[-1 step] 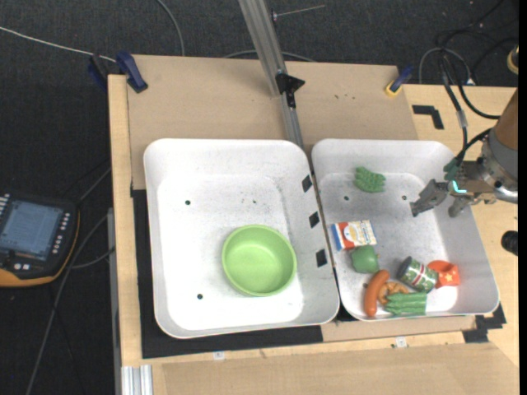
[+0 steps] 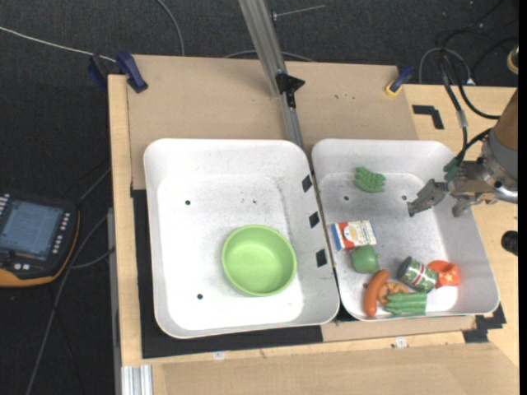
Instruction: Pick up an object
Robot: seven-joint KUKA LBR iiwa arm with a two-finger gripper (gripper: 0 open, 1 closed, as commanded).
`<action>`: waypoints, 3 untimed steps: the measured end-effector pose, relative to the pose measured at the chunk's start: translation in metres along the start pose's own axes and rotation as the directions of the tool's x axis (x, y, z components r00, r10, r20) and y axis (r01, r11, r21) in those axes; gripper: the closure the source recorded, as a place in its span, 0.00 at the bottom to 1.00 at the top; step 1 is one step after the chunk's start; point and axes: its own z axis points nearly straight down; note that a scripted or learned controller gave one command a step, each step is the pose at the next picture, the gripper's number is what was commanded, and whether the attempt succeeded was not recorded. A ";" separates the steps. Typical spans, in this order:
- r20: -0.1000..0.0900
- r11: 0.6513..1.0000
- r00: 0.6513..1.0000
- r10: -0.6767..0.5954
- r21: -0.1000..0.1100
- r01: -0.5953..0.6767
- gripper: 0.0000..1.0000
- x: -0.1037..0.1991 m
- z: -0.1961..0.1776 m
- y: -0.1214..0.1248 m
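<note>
My gripper (image 2: 440, 203) hangs over the right side of the right bin (image 2: 465, 245), fingers spread open with nothing between them. Below and left of it lie a green knobbly toy (image 2: 370, 179), a red, white and blue carton (image 2: 354, 234), a round green fruit (image 2: 365, 259), an orange sausage (image 2: 375, 291), a small can (image 2: 417, 274), a red piece (image 2: 445, 273) and a green pod-shaped piece (image 2: 406, 304). These items cluster toward the bin's near edge. The gripper touches none of them.
A light green bowl (image 2: 258, 259) sits in the left bin (image 2: 165, 171). A metal pole (image 2: 265, 35) slants down to the divide between the bins. Cables trail at the far right, and a teach pendant (image 2: 33, 237) lies on the floor at left.
</note>
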 end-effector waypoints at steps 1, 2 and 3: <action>-0.001 1.000 1.000 0.001 0.005 -0.001 0.00 -0.005 0.061 -0.001; 0.000 1.000 1.000 0.001 0.004 0.000 0.00 -0.008 0.106 -0.010; 0.000 1.000 1.000 0.000 0.002 0.000 0.00 -0.008 0.128 -0.010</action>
